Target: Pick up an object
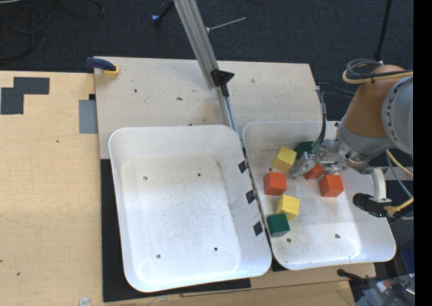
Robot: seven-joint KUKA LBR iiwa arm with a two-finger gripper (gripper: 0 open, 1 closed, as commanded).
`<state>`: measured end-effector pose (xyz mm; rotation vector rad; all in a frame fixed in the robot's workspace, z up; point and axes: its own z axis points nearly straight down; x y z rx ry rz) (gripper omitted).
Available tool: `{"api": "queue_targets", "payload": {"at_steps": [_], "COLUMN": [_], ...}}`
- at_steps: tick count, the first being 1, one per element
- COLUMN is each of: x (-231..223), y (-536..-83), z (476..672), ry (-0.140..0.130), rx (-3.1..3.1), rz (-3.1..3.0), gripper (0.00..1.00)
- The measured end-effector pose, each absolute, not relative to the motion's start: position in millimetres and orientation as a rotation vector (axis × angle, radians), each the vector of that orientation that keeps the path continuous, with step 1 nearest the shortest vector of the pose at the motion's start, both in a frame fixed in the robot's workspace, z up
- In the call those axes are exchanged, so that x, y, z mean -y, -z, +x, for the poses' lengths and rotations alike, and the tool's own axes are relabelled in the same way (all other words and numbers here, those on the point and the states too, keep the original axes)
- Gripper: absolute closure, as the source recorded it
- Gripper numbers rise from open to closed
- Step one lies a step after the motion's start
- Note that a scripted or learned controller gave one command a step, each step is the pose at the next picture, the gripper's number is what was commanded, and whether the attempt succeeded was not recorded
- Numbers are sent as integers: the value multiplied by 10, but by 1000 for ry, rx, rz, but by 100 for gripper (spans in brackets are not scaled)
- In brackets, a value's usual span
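Observation:
The right bin (337, 247) holds several small blocks. A yellow block (285, 158) lies near its left wall, with an orange block (275, 182) just below it. Further down sit a second yellow block (290, 205) and a green block (277, 223). Another orange block (331, 185) lies toward the middle right. My gripper (311, 163) is low in the bin's upper middle, right over a small red piece (313, 172) and beside a dark green block (304, 147) that it partly hides. Nothing is visibly lifted.
The left bin (179, 203) stands beside the right one, with black clips (250, 196) on the shared wall. A slanted aluminium bar (199, 34) rises behind the bins. The grey arm (378, 115) covers the right bin's upper right corner.

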<state>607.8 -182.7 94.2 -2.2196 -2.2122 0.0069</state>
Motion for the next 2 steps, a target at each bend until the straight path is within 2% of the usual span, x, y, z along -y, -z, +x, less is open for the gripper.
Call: {"api": "queue_targets", "payload": {"at_steps": [1, 2], "x": [1837, 1754], "y": [-1075, -1553], "z": [6089, 6060], "ry": [-4, 1], "rx": [2211, 2225], "rz": [-2225, -2218], "gripper": [100, 100]}}
